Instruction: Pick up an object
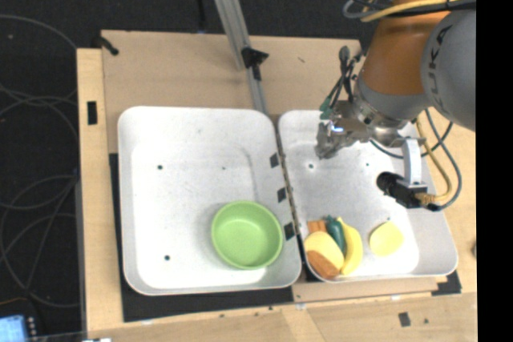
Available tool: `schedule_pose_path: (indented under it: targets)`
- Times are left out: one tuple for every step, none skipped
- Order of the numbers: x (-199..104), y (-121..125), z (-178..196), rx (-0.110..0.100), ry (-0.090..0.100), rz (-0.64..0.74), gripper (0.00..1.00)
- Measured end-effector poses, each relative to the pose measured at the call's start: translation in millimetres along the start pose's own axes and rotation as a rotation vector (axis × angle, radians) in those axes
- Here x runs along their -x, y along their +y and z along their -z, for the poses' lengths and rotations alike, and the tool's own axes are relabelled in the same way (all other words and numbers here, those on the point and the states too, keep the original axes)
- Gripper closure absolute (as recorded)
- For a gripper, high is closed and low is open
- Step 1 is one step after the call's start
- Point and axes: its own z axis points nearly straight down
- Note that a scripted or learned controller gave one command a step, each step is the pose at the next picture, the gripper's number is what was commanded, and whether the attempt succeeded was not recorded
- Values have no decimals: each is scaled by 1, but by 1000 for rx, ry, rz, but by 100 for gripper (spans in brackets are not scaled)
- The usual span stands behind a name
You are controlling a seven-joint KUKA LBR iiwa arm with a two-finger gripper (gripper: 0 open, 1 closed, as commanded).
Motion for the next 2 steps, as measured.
schedule_pose_path:
  targets:
    - [-47,-17,-11,-2,0,2,100]
    - [-90,-39,-1,0,3,2,100]
